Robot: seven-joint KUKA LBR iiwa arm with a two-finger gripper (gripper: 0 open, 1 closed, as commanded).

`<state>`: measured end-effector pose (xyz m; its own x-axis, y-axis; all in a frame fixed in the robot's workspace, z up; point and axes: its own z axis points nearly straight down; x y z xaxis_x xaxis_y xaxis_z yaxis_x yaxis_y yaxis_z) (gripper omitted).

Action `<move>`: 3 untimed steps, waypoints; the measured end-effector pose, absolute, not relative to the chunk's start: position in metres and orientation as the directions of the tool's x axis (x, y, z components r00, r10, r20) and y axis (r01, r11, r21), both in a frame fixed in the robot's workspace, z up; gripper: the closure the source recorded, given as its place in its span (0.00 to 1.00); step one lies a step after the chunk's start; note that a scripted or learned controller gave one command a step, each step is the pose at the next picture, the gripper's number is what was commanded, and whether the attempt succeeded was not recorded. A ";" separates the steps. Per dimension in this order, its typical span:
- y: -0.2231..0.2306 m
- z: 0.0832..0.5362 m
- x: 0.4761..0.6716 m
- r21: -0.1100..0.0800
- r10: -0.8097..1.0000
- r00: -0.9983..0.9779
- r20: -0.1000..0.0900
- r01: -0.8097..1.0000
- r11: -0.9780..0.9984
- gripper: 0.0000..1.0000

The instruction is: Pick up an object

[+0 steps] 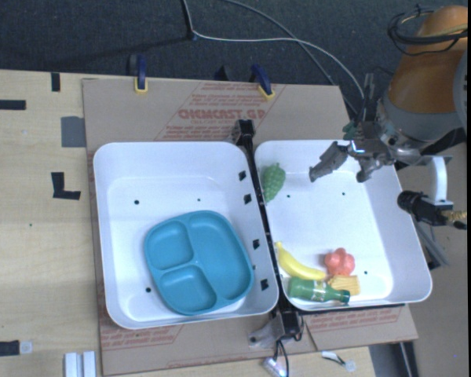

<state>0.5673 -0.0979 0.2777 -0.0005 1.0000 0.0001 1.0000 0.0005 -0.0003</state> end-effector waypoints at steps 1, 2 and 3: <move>-0.081 0.278 0.620 -0.001 1.000 -0.002 0.000 1.000 0.002 0.00; -0.049 0.297 0.574 0.002 1.000 -0.003 0.001 1.000 0.003 0.00; -0.051 0.305 0.574 -0.001 1.000 -0.001 0.000 1.000 0.001 1.00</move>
